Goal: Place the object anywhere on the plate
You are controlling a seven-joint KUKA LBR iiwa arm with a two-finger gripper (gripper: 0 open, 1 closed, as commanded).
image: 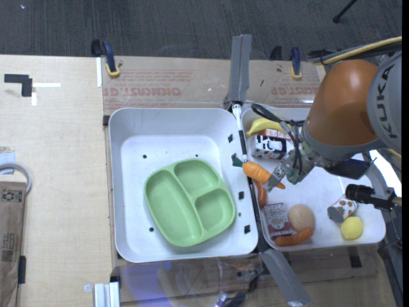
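A green three-compartment plate (189, 202) lies in the left bin (128, 171), tilted toward the bin's lower right. My gripper (273, 180) hangs over the left edge of the right bin, near the divider between the bins. An orange toy carrot (257, 171) sits between its fingers, pointing left toward the plate, and the gripper is shut on it. The carrot's tip reaches just past the divider, apart from the plate's right rim.
The right bin (370, 235) holds a yellow banana (258, 125), a black-and-white box (271, 146), a red packet (276, 215), a tan ball (301, 217), an orange piece (294, 237), a yellow lemon (351, 228) and a small patterned toy (342, 209). Clamps (110, 61) sit at the bench's back.
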